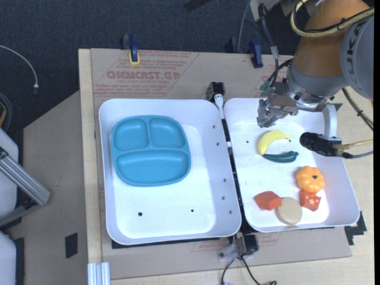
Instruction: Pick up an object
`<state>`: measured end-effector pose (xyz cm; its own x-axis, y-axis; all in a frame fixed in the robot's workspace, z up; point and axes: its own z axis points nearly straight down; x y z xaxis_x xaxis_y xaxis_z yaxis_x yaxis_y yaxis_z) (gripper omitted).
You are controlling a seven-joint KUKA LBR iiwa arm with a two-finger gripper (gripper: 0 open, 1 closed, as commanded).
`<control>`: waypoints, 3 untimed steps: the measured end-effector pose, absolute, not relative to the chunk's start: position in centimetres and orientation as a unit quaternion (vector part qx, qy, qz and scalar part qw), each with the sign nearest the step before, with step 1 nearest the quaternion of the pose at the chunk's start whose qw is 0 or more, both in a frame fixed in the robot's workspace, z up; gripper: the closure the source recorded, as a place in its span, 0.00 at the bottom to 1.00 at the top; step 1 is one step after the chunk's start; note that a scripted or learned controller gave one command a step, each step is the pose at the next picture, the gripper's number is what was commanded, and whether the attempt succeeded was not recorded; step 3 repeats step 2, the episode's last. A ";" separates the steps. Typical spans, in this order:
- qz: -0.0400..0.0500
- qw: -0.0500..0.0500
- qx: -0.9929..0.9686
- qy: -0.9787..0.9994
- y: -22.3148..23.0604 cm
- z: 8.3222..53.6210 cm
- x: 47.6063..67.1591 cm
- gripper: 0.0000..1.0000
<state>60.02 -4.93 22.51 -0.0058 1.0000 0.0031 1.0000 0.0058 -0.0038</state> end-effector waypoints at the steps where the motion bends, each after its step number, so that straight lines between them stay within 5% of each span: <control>1: 0.000 0.002 -0.705 -0.709 0.7 23.1 57.3 1.00; 2: 0.001 0.003 -0.706 -0.709 4.9 22.1 54.7 1.00; 3: 0.001 0.003 -0.706 -0.709 4.9 22.1 54.7 1.00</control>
